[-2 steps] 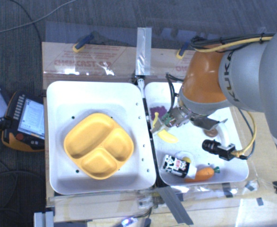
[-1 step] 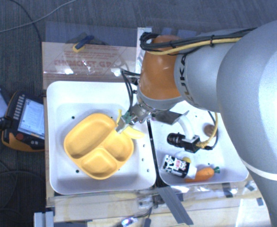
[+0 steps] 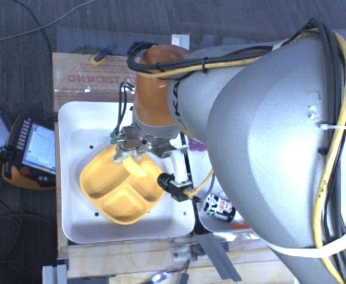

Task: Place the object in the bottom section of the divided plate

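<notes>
Plate [image 3: 120, 189], yellow and divided, lies in left bin [image 3: 78, 123].

- This looks like a robot lab.
- A big grey robot arm [image 3: 267, 129] with an orange band reaches over the counter [image 3: 90, 78].
- Left of the claw [image 3: 131, 152], a control pad [image 3: 34, 152] with a screen lies on the grey carpet floor [image 3: 19, 40].
- Black cables [image 3: 13, 16] run across that floor.
</notes>
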`<state>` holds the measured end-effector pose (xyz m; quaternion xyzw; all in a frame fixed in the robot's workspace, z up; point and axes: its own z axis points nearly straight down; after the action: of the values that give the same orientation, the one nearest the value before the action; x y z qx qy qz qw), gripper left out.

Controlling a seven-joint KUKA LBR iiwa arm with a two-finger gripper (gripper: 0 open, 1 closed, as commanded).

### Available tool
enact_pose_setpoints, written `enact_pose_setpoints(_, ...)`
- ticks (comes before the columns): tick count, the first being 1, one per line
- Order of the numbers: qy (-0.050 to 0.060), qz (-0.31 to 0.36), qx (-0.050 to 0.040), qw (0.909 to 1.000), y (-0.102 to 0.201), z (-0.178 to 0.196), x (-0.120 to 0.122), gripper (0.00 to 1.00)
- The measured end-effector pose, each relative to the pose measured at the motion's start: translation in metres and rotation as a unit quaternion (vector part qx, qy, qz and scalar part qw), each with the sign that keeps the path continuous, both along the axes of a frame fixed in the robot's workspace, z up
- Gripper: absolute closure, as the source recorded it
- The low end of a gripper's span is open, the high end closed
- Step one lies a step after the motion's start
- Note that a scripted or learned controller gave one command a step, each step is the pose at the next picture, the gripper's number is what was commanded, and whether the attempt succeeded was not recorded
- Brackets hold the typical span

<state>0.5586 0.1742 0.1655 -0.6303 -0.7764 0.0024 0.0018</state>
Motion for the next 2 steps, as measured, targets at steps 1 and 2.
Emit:
enact_pose_setpoints(1,-0.001,0.057,0.0002,0.9984,-0.001,0.065,-0.022,1.00)
enact_pose_setpoints(2,-0.001,0.127,0.0000,0.9919,-0.030,0.028,-0.045,1.00)
